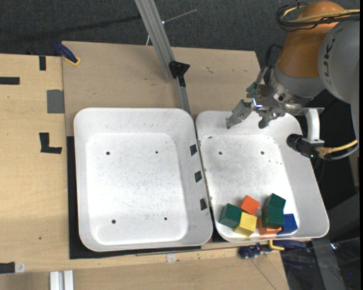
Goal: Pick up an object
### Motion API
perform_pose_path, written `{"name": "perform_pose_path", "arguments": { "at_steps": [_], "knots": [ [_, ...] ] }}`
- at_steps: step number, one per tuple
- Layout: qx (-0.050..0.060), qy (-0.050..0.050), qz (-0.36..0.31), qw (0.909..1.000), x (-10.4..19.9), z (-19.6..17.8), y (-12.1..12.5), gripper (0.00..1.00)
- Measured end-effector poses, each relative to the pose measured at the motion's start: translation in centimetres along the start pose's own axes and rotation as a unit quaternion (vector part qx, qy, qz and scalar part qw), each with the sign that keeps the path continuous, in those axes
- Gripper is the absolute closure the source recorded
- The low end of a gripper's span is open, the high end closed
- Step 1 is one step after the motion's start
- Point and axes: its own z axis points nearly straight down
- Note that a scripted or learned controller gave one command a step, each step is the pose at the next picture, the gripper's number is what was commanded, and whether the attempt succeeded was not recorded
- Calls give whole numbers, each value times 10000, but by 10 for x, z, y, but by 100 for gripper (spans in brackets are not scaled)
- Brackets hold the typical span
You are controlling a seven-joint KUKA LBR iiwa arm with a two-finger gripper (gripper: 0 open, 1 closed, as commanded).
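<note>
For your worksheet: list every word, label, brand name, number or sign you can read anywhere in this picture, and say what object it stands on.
None: no readable text shows on the bench, the two white bins, the coloured blocks or the arm.
The black and grey tape pieces on the bench are plain shapes, not letters.
</note>
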Motion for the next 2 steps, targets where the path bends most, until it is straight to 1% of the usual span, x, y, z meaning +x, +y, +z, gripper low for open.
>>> {"name": "perform_pose_path", "arguments": {
  "at_steps": [1, 2],
  "knots": [
    [11, 0, 4, 10000, -5, 64, -2, 0],
    [1, -2, 5, 10000, -13, 112, -1, 0]
  ]
}}
